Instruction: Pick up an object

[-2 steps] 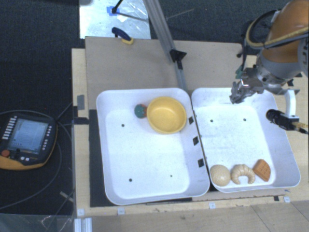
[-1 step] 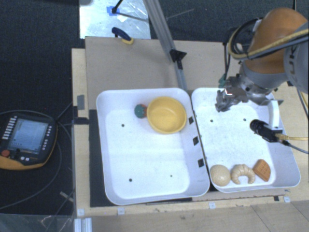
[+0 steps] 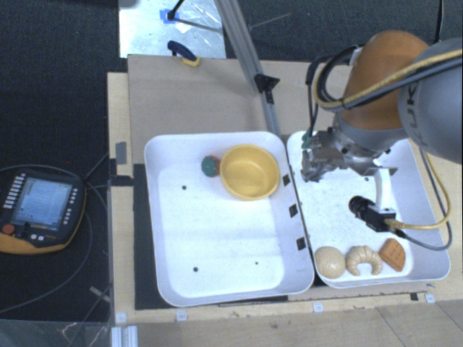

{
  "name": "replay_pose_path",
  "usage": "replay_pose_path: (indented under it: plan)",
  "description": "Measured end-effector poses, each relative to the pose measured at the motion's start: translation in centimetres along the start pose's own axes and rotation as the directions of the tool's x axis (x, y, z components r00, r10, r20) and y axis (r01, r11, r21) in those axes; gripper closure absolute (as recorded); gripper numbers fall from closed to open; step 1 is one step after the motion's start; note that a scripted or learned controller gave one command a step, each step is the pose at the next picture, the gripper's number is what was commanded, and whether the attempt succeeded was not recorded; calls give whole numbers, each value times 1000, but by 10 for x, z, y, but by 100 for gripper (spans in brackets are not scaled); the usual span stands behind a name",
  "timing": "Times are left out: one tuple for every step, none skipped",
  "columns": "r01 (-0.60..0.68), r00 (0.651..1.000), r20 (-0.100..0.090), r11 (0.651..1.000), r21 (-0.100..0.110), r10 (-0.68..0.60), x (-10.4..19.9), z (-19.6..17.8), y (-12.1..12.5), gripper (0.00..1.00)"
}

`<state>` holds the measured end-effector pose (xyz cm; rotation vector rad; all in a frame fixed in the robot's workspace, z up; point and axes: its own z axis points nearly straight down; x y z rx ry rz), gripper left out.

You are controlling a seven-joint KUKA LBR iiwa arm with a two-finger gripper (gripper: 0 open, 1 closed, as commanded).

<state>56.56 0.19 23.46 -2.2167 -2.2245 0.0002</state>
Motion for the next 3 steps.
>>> replay_pose_path:
  plan:
    - [0, 1000, 0, 1000, -2, 0, 39, -5, -20, 100]
    - [2, 1000, 0, 1000, 0, -2, 93, -5, -47, 100]
    - [-3, 1000, 0, 1000, -2, 3, 90, -6, -46, 0]
